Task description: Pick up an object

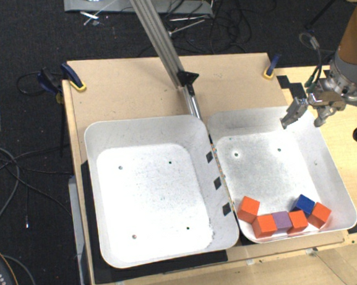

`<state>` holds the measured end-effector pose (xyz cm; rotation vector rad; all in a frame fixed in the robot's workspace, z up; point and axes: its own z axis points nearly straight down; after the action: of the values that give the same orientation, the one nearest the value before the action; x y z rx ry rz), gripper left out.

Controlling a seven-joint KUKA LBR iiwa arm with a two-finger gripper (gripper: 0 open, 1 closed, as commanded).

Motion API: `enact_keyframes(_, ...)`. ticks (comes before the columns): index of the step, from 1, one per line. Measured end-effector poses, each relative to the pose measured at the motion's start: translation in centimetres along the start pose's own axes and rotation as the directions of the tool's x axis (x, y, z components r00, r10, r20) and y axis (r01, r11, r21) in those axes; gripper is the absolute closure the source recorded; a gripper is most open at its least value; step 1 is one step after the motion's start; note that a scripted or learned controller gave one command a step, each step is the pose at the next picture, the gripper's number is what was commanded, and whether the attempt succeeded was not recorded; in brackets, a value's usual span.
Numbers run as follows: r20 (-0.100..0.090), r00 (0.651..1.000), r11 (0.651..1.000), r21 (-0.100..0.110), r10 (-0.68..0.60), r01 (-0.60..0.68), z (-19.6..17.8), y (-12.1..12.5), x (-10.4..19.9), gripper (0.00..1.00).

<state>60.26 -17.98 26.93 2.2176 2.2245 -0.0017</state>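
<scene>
Several small blocks lie along the near edge of the right bin (329, 163): an orange block (249, 208), a second orange block (266, 225), a purple block (282, 221), another orange block (298, 221), a blue block (304, 204) and an orange block (319, 214). My gripper (307, 114) hangs over the far right corner of that bin, well away from the blocks. Its fingers are spread, with nothing between them.
The left bin (101, 176) sits beside the right one on the wooden bench. A metal pole (163, 44) slants from the top of the view down to the gap between the bins. Clamps (73, 79) sit at the bench's far corners.
</scene>
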Motion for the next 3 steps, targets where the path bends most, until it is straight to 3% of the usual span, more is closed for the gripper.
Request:
enact_keyframes(1,0.001,1.0,1.0,-0.003,-0.004,0.004,-1.1,0.1,0.0,1.0)
enact_keyframes(2,-0.006,1.0,1.0,0.009,-0.004,0.004,7.2,-2.4,6.9,1.0)
enact_keyframes(3,-0.001,1.0,1.0,-0.003,0.002,-0.002,5.7,-2.1,6.4,1.0)
